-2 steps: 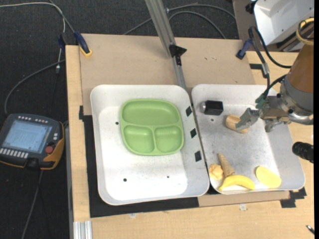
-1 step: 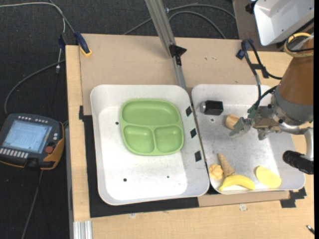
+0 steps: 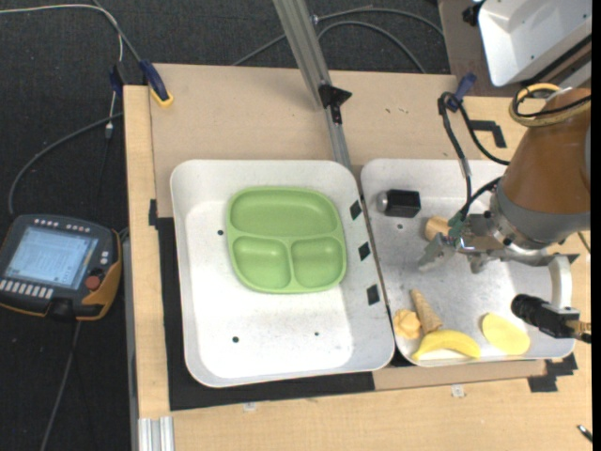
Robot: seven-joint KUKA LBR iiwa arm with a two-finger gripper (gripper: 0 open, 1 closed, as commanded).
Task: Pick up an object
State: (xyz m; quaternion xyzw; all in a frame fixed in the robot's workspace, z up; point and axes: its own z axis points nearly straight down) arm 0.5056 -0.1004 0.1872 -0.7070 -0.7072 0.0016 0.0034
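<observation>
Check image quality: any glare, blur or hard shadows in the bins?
Camera view: even, soft light; the green divided plate is sharp with only faint shadow, the banana is crisp, and the claw looks slightly soft against the right bin. The white housing at top right is overexposed.

Camera: sat high above the bench (image 3: pixel 254 111), fixed.
Facing: looked down at a slant on both bins (image 3: pixel 202 252).

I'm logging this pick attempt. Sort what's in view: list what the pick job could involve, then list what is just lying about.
Job things:
gripper, over the right bin
black block
tan piece by the gripper
cone
banana
yellow slice

Lying about:
green divided plate in the left bin
teach pendant off the bench
blue clamps
</observation>
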